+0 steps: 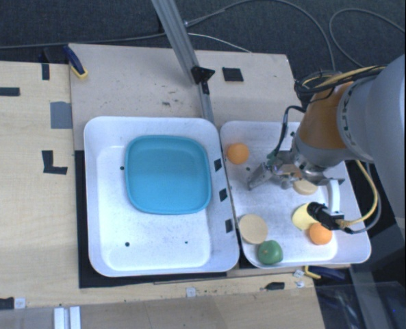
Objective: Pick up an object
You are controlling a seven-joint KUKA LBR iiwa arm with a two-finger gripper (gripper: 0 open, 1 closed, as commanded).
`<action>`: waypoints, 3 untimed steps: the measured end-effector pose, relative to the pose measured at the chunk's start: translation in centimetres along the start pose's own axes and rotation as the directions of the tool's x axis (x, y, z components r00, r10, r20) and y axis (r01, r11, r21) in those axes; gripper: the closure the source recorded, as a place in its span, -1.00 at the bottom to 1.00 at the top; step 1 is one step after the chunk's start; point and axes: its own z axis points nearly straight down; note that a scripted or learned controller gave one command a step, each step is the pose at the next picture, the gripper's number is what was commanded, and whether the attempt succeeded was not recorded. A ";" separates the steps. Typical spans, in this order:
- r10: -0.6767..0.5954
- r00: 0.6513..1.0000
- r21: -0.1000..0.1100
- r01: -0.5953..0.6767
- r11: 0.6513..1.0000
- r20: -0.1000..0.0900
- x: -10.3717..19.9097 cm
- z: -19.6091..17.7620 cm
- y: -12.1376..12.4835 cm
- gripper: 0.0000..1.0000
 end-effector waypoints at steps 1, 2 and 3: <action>0.001 1.000 -0.003 -0.001 1.000 0.001 -0.1 -1.3 0.1 1.00; 0.001 1.000 -0.004 -0.001 1.000 0.000 -0.4 -5.6 -0.2 1.00; 0.001 1.000 -0.005 -0.001 1.000 0.000 -0.6 -11.8 0.0 1.00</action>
